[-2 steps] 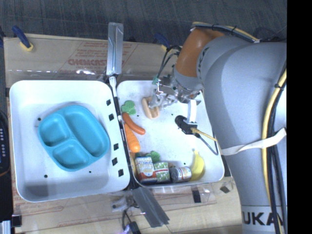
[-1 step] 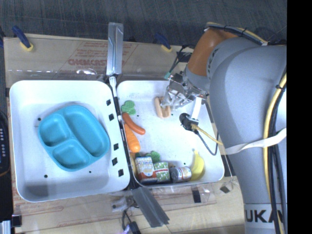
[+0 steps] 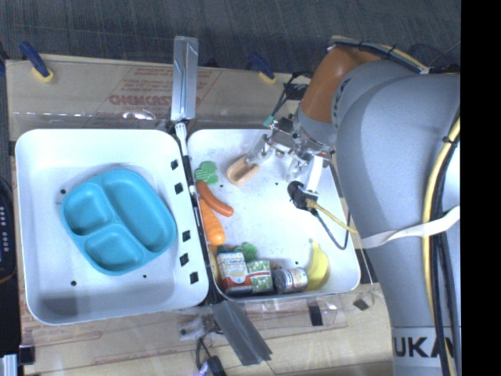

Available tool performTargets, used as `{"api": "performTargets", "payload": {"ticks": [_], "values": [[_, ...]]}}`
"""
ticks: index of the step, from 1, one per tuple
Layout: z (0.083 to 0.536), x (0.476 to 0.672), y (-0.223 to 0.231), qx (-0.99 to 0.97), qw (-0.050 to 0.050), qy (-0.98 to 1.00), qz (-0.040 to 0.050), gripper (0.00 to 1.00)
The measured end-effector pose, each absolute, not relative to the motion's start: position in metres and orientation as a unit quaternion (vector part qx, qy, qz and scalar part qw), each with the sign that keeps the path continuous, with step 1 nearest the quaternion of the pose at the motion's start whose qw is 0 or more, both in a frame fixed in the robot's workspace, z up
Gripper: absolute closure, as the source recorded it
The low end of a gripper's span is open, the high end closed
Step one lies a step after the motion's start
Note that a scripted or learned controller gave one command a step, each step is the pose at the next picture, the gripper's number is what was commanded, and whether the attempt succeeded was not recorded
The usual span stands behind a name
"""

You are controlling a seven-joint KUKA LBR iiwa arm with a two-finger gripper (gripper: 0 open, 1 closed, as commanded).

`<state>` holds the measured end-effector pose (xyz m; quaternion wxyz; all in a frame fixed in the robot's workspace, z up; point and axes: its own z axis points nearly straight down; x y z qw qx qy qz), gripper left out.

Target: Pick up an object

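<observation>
Dark carpet surrounds the bench (image 3: 94,92); over the right bin (image 3: 266,233), the hand's (image 3: 270,149) grip is unreadable.

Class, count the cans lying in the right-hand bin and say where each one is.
3, in a row along the bin's near wall: red-labelled can, green-labelled can, dark can beside the banana. Others may be hidden.

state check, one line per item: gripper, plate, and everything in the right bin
gripper: over right bin's far side, next to bread piece, fingers unclear
bread piece: lying on bin floor
blue plate: flat in left bin
carrots: lying along left wall
cans: on their sides at near wall
banana: lying in near right corner
</observation>
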<state>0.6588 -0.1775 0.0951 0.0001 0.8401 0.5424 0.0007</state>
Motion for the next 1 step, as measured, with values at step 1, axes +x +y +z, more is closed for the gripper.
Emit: {"api": "performTargets", "payload": {"ticks": [1], "values": [[0.0950,0.5783,-0.1651,0.846,0.000,0.533,0.0008,0.00]]}}
